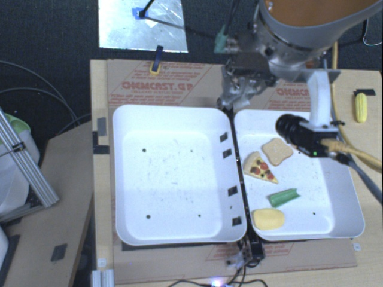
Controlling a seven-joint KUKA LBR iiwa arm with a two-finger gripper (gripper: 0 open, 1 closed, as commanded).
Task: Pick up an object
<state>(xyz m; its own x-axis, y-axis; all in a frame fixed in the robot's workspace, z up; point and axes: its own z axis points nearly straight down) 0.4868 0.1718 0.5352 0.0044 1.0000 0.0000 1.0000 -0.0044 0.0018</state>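
I am at the approach step: my gripper [230,103] hovers at the bins' far edge; its opening I cannot tell. The tan toast-shaped slice [276,151] lies below-right of it, needing a descent.

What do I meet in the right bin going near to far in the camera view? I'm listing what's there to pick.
Yellow lump → green piece → pizza slice → bread slice.
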